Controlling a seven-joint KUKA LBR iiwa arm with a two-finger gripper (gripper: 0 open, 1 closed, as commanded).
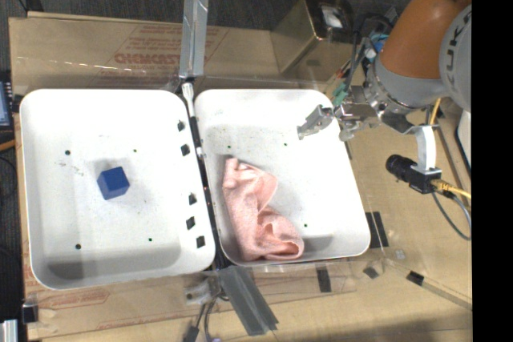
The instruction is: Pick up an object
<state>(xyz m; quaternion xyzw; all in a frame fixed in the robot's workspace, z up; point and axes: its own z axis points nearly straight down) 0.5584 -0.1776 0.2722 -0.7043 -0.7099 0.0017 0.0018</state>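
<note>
The two-finger metal gripper (314, 122) hangs over the upper right part of the right-hand shallow white plastic bin (337, 196), at about two o'clock from that bin's middle. Its fingers carry nothing, but how far apart they stand I cannot tell from this slanted look down. Behind them the grey arm with its orange band (421, 28) reaches in from three o'clock.

By my judgement the pick is at the approach step: nothing is lifted, and the fingers are apart from any object. The nearest candidate is the crumpled pink cloth (256, 211), which lies in the right bin toward six o'clock, its left edge close along the wall between the bins. The next move would call for travelling from the bin's upper right toward seven o'clock, descending onto a raised fold, and closing there; soft cloth may slip or bunch.

The left-hand shallow white plastic bin (48, 132) holds a small blue cube (114, 182), a little toward eight o'clock from its middle, well apart from the fingers. Both bins rest side by side on the cardboard-covered worktop (96, 44).
</note>
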